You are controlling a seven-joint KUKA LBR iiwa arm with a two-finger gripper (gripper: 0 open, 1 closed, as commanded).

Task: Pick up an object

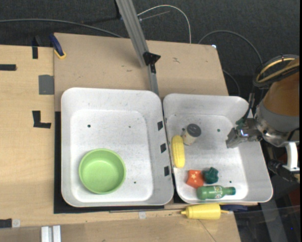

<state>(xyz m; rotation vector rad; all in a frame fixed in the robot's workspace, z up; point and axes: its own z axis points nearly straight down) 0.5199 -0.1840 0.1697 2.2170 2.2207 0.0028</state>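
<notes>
The gripper (237, 135) of the grey-and-orange arm hangs at the right edge of the right-hand bin (255, 185), nothing visibly in its grasp, so the pick looks to be at the approach stage. Candidates lie left of and below it in the frame: a small grey-capped cup (191, 133) nearest, a corn cob (178, 151) against the divider, and a green bottle (215, 191) near the bottom wall. Next comes choosing one and descending squarely over it.

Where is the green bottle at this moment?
The green bottle lies in the right bin, near its front edge, just below the orange toy.
</notes>
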